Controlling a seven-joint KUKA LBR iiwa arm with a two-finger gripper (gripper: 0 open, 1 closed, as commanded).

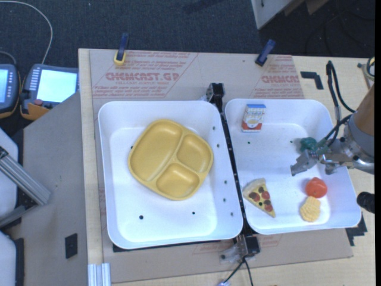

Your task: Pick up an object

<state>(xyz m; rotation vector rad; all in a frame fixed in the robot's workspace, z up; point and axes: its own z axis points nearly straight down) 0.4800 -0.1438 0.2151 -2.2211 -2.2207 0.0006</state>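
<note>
Here the gripper (302, 161) hangs over the right bin (280, 109), and its fingers cannot be told apart well enough to say whether they are spread or pressed together. A small teal object (308, 143) lies just beside it on the far side; whether the two touch is unclear. To do the pick well, I judge the arm should centre on one item before descending. The red piece (317, 187) and the yellow piece (310, 209) sit close together near the bin's right wall, leaving little room there. The pizza slice (260, 195) lies flat in open floor near the left wall, and the small carton (253, 117) stands apart at the far end. The left bin (113, 159) bears a yellow divided plate (171, 158).
</note>
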